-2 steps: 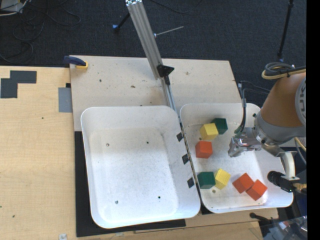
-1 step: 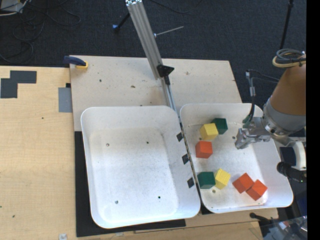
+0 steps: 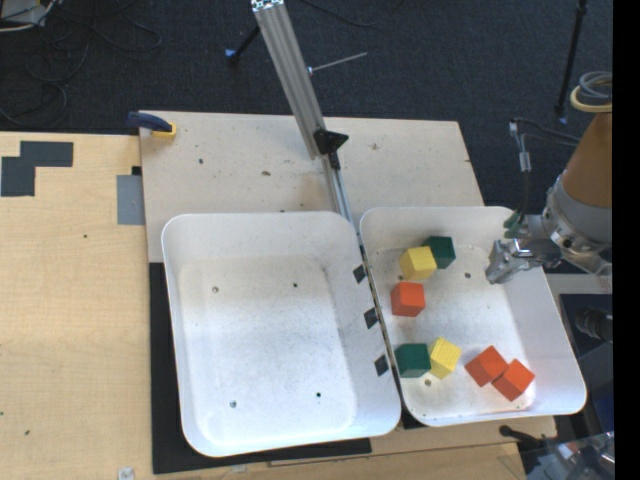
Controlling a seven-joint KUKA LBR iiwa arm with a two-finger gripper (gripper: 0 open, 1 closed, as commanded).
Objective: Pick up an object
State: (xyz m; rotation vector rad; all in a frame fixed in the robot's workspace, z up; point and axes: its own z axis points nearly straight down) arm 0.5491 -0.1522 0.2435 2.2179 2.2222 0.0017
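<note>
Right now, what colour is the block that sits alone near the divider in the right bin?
Orange-red: the lone block, seen clearly in the camera view.

Two bins sit side by side: the left bin fills the frame's lower middle, the right bin lies at lower right. Seven blocks lie scattered in the right bin. My gripper hangs over its right rim.

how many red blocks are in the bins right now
3, all in the right bin: one red block near the divider below the yellow block, and two touching at the front right, one beside the other. None looks hidden.
</note>
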